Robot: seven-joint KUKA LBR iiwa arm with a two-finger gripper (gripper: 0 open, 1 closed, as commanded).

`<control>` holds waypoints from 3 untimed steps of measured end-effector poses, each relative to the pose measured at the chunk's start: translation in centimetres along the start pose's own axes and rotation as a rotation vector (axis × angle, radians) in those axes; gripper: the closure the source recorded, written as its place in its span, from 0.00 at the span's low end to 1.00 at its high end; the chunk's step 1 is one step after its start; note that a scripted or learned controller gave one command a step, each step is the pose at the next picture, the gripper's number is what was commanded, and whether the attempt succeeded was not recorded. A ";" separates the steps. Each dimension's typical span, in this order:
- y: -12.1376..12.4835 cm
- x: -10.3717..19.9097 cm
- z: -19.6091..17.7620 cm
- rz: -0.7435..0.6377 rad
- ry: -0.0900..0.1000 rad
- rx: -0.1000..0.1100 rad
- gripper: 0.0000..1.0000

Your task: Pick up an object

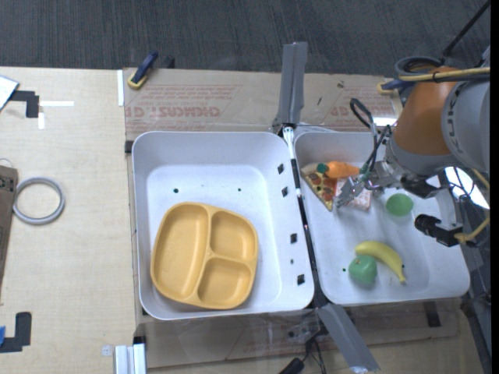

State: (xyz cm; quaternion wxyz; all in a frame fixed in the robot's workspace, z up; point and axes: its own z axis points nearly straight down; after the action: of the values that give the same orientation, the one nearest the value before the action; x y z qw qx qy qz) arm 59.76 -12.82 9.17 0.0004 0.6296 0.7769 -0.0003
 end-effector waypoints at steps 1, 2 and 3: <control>0.4 -1.9 -5.7 0.126 -0.001 -0.001 0.00; 3.7 -2.0 -0.6 0.022 -0.004 -0.007 0.00; 3.9 -1.9 -1.7 0.018 -0.004 -0.012 1.00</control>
State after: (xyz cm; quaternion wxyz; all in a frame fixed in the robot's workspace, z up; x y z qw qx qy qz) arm 63.93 -13.93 10.82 0.0058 0.6368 0.7710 0.0030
